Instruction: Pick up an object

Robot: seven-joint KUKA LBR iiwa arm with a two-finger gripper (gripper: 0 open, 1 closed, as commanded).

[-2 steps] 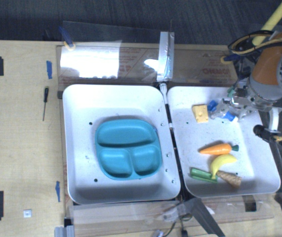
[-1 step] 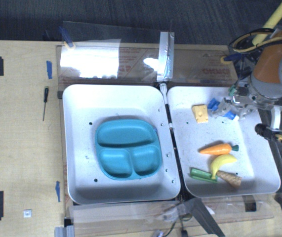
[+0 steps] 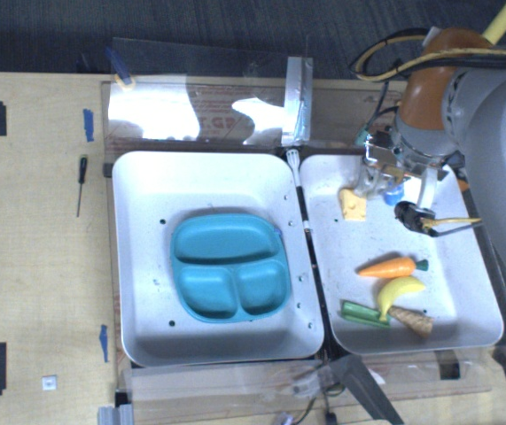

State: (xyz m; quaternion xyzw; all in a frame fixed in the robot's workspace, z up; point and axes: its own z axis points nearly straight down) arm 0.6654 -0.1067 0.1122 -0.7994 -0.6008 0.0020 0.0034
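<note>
My gripper [image 3: 376,182] hangs low over the far end of the right bin [image 3: 465,326], just right of a pale yellow cheese wedge [image 3: 354,205] that lies by the bin's left wall. I see nothing clearly held in it. Toward the near end lie an orange carrot [image 3: 387,267], a yellow banana [image 3: 397,292], a green stick-like piece [image 3: 363,312] and a brown cone-shaped piece [image 3: 413,321], close together. A small blue bit [image 3: 395,193] shows right beside the gripper; what it is cannot be made out.
The left bin [image 3: 137,193] holds a blue divided plate [image 3: 229,266] at its middle. A ridge [image 3: 304,237] separates the two bins. The grey arm [image 3: 492,122] covers the right bin's far right corner. A clear panel [image 3: 199,104] stands behind the bins.
</note>
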